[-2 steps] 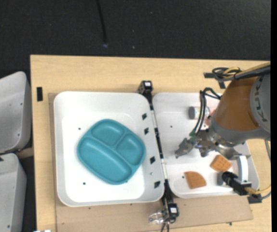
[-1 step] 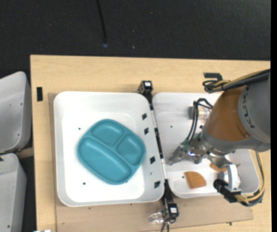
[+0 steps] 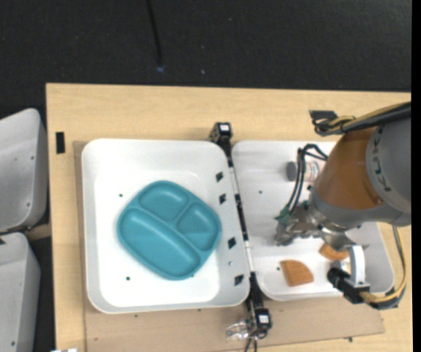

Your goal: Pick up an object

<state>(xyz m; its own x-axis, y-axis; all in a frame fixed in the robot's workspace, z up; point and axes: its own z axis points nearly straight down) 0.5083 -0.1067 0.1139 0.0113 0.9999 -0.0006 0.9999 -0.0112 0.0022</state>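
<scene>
In the right bin (image 3: 269,174) lies a small orange-brown piece (image 3: 296,273), flat and roughly triangular, near the front wall. A second orange thing (image 3: 333,253) lies just beside it on the right, half hidden under the arm (image 3: 357,178). Near the back wall of this bin a small grey object (image 3: 292,170) is partly seen; what it is I cannot say. The pincer (image 3: 290,229) hangs low over the middle of the right bin, above and slightly left of the orange-brown piece, apart from it. Whether it is wide or narrow I cannot tell, because cables and the wrist cover it.

The left bin (image 3: 100,270) contains one teal plate (image 3: 169,229) with three compartments, lying flat near the center. There are two white bins, side by side, touching along a middle edge with black clips. They stand on a light wooden desk (image 3: 159,108). Behind the desk the floor is dark, and two pale grey panels (image 3: 5,196) stand at the left.
</scene>
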